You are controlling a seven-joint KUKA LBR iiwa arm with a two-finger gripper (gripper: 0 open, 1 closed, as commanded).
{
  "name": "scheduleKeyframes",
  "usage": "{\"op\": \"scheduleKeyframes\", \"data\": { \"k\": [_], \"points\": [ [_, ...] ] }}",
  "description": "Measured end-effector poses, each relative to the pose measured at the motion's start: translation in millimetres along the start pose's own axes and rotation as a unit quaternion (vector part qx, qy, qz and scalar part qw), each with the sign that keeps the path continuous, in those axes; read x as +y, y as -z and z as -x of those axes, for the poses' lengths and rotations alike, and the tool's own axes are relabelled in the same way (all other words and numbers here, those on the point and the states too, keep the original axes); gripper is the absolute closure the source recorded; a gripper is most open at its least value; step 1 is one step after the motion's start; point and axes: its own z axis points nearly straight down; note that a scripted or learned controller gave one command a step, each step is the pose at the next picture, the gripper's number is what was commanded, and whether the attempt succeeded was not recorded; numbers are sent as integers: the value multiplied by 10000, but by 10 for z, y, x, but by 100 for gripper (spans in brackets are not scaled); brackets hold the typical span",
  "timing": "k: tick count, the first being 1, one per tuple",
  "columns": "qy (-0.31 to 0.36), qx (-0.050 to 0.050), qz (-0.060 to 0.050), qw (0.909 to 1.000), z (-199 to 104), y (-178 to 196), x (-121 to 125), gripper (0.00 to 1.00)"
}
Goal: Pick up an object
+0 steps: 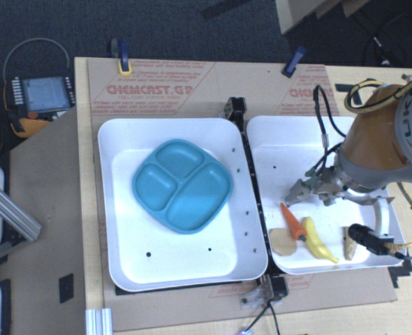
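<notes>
While the gripper (300, 189) hangs low over the middle of the right bin (276, 145), nothing is seen held in it, so the step in hand reads as the approach before a grasp. Whether the pincer is spread or pressed together cannot be told from this slant. The arm (373, 145) comes in from 3 o'clock and covers the bin's 3 o'clock side. The likeliest target is the carrot (292, 219), which lies just at 7 o'clock of the gripper with its thin end nearest; whether they touch cannot be told. The banana (318, 243) lies against the carrot's thick end, running off toward 5 o'clock. A tan disc (283, 241) sits at the carrot's 7 o'clock, touching or nearly so, close to the bin's 6 o'clock rim. A small tan piece (349, 243) lies further round at 4 o'clock, near the same rim. The next move probably calls for a short shift toward 7 o'clock and a descent that straddles the carrot across its narrow width, closing clear of the banana. Room is tight along the 6 o'clock rim, where all four things crowd together, and the wall shared with the left bin (122, 243) stands near at 9 o'clock. The right bin's 12 o'clock half is bare and gives free room to lift and retreat. The left bin bears a blue divided plate (183, 185) at its middle, well apart from the work.
</notes>
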Motion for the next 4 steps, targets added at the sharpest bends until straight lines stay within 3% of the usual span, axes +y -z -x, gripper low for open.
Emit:
{"op": "scheduleKeyframes", "data": {
  "k": [1,4],
  "points": [
    [-4,-7,23,10000,0,118,8,100],
    [11,-19,60,10000,25,1622,87,100]
  ]
}}
